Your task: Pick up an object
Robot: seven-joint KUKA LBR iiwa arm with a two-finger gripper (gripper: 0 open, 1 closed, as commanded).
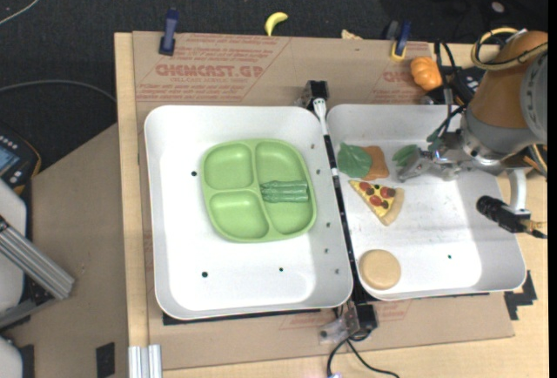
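Note:
In the right bin [452,267], my gripper [421,165] hangs low near the back middle, reaching in from the right. A small dark green piece [406,155] lies right at its tip; whether it is gripped is unclear. Left of it, a green leaf-shaped toy [353,160] rests partly over an orange piece [377,163]. A pizza slice [379,197] lies just in front of those. A round tan bun [380,268] sits near the bin's front left corner.
The left bin [174,219] holds a green divided plate [228,167] with a green ribbed piece [284,192] in one right compartment. On the board behind the bins are an orange toy [425,71], a yellow banana [276,22] and blue clamps [169,30].

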